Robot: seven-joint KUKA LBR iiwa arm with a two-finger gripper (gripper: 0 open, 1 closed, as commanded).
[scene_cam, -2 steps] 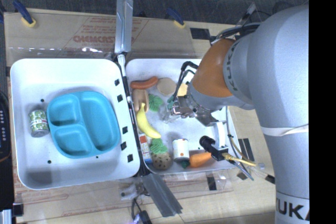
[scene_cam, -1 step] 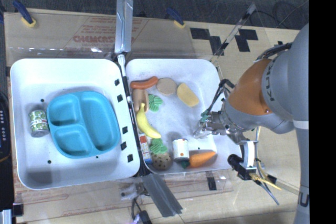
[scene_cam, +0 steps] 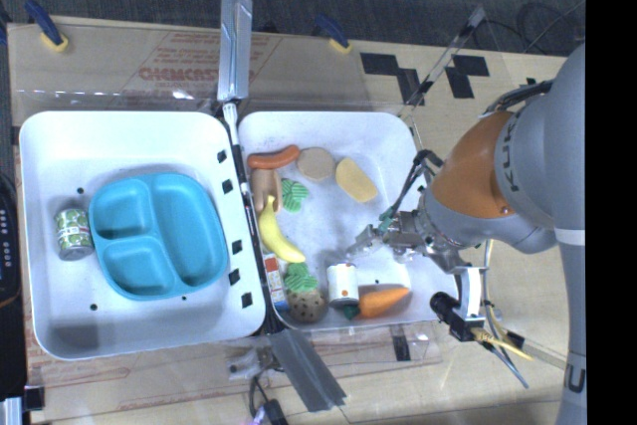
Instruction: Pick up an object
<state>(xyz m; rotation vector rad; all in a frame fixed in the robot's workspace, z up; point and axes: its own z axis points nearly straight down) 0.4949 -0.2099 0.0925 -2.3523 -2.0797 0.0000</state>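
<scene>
Gripper point(scene_cam: 376, 236): low over the right bin point(scene_cam: 393, 129), toward its right wall; whether its fingers are apart or together cannot be told, and nothing shows between them.

Contents of the right bin, placed relative to the banana point(scene_cam: 276, 234):
- Sausage point(scene_cam: 273, 157): above it, near the top left corner.
- Round tan biscuit point(scene_cam: 316, 163): above and right.
- Yellow lemon-like piece point(scene_cam: 356, 180): farther right, above the gripper.
- Green leafy piece point(scene_cam: 294, 195): just right of its upper end.
- Small white can point(scene_cam: 342, 282): below and right.
- Carrot point(scene_cam: 382, 300): touching the can's right side.
- Brown speckled ball point(scene_cam: 307, 307): below it.

Left bin point(scene_cam: 40, 139): blue divided plate point(scene_cam: 156, 234), with a green tin point(scene_cam: 72, 232) just beside its left edge.
</scene>
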